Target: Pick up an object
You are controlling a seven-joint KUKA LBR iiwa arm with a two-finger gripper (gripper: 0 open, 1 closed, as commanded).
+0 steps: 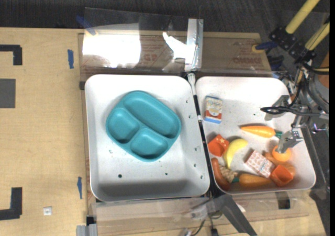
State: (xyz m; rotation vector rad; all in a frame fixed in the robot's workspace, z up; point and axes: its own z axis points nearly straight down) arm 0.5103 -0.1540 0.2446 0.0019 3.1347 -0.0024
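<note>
On the bench [42,141], a pale wooden surface seen from above at a slant, two shallow white bins sit side by side, their inner rims touching. Left of the pair, the left bin [99,177] holds a teal divided plate [143,125] with three compartments, lying flat near the bin's middle and turned at an angle to the bin's edges.

Beside it, the right bin [246,91] holds a cluster of small toy foods, mostly gathered toward its near edge. A small white and blue carton [213,109] lies by itself toward the bin's far left corner. An orange carrot [257,131] lies across the middle of the bin, pointing left. Near the left rim sits an orange-red pepper-like piece [216,145], with a yellow banana [235,151] just beside it. A small red-and-white patterned packet [259,164] rests tilted against the banana's lower end. Along the near edge lie a reddish sausage shape [219,173] and a second orange carrot-like piece [254,180]. An orange cup-like block [282,175] sits at the near right corner.

The arm reaches in from the right over the right bin's right rim, trailing dark cables. The claw [287,145] hangs low over a small round orange object [281,155] near the right rim; whether its fingers are spread or pressed together cannot be told, and no object is seen pinched between them.

Beyond the bins' far edge, a clear plastic sheet [136,46] lies over brown cardboard.
</note>
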